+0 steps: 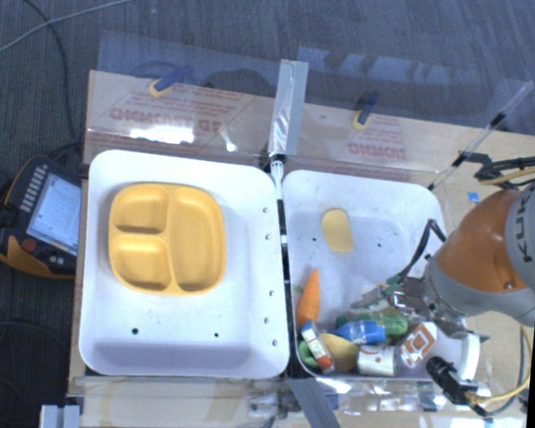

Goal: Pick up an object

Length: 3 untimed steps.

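Observation:
The right bin holds a pale yellow oval piece near its back and an orange carrot by its left wall. A heap lies along its front edge: a blue bottle, a green item, a yellow fruit, a white can and a red-and-white packet. My gripper hangs low over the right part of this heap, just above the green item and the blue bottle. The arm's orange band sits behind it at the bin's right wall.
The left bin carries a yellow divided plate in its back half. A metal divider runs between the bins at the back. A teach pendant lies on the floor to the left. Cables hang at the far right.

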Each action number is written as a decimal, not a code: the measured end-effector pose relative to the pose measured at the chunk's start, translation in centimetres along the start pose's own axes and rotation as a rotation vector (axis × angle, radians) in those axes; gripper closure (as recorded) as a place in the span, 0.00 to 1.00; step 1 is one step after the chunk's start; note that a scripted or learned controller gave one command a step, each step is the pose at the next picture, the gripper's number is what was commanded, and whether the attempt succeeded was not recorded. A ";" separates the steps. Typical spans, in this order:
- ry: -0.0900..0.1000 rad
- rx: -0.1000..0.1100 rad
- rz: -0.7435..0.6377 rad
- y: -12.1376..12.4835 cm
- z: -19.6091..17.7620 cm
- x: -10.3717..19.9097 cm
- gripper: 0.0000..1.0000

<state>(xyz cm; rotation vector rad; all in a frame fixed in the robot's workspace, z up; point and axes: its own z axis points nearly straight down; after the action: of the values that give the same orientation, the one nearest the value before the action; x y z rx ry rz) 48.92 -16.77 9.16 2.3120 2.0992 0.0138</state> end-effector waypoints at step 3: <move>0.003 0.022 0.088 4.3 -10.5 7.5 0.00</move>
<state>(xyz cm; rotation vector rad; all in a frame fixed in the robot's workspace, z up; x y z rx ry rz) 53.74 -9.68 19.73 2.4166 2.0077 -0.0050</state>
